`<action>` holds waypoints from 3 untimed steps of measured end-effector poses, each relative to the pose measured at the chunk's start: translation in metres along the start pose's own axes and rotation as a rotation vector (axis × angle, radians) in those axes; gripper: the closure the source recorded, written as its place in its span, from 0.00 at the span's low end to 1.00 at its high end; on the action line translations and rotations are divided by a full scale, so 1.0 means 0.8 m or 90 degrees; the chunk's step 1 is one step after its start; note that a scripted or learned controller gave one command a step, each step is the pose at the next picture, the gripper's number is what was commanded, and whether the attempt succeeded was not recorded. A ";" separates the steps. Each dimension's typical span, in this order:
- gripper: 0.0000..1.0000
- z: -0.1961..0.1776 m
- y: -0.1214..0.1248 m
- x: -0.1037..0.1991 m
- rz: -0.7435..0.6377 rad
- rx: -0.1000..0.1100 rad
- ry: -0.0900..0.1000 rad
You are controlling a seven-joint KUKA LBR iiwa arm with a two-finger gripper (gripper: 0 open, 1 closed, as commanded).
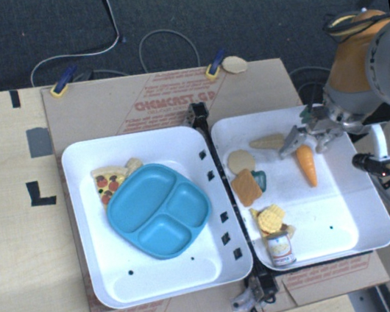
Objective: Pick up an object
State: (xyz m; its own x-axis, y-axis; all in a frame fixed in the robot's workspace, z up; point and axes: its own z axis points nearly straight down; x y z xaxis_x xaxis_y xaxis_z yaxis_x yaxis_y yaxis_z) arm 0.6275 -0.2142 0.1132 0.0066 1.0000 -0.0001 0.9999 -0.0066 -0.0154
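Gripper (pixel 302 138) of my grey arm sits low over the right white bin (pixel 369 233), reaching in from the right, and its 2 fingers look spread wide, 1 pointing toward the pale flat beige piece (pixel 267 143) and the other just above the orange plastic carrot (pixel 306 165). Nothing sits between them, so I call it empty-handed right now.

That carrot lies just below the gripper, top end near the fingers, tapering toward me. I judge it the likeliest target. Further left in the same bin I see a round tan biscuit-like disc (pixel 240 161), a brown toast-shaped slab (pixel 246 186) with a small teal object (pixel 259 178) touching it, a yellow waffle-textured chunk (pixel 270 217) and a little labelled tin can (pixel 280 249) near the front wall. Over in the left white bin (pixel 101 280) rests a blue 3-compartment plastic tray (pixel 159 209), a pizza-slice toy (pixel 108 182) tucked under its far corner.

Risks from here, as I read them: the carrot is round and tapered, so a closing pinch near its thick end could squirt it sideways. If the fingers straddle it off-centre, 1 tip lands on top and just pushes it along the floor. The beige piece lies close enough to get nudged too.
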 end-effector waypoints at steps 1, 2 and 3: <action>0.00 0.036 -0.012 0.030 -0.005 -0.013 -0.003; 0.00 0.034 0.054 0.127 -0.010 -0.013 0.000; 0.00 0.033 0.052 0.106 -0.005 -0.012 0.000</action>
State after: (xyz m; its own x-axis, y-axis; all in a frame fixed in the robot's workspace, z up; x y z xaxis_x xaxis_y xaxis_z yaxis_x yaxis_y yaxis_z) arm 0.6695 -0.1300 0.0862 -0.0019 1.0000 -0.0001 1.0000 0.0019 0.0035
